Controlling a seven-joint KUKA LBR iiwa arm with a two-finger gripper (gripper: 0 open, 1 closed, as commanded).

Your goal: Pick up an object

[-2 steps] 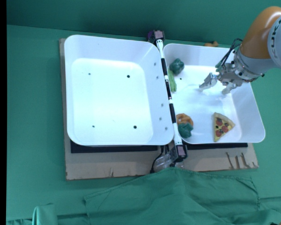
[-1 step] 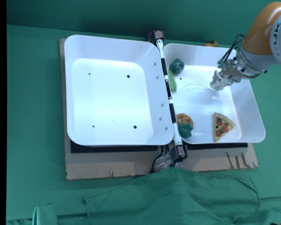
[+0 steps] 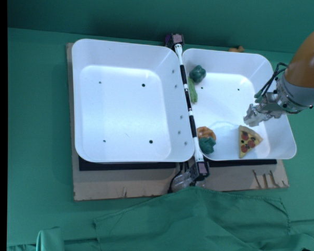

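The pizza slice [image 3: 248, 140] lies flat on the floor of the right bin [image 3: 235, 61], just below the gripper [image 3: 253, 116] in the camera view, near it but with a small gap, so the two do not touch. Its point is directed toward the lower edge of the bin. The gripper hangs over the right part of this bin and nothing is seen between its fingers; how far they are apart I cannot tell, because they are small and blurred.

To the left of the gripper, near the divider, an orange object [image 3: 205, 133] and a dark green object [image 3: 207, 145] lie touching each other. Farther up and to the left there is a green broccoli-like toy [image 3: 197, 73] with a thin green piece [image 3: 192, 92] just under it. The left bin [image 3: 125, 56] stands well apart from the gripper, on the other side of the divider. Both bins rest on a cardboard sheet [image 3: 120, 190] on the green worktop [image 3: 36, 114].
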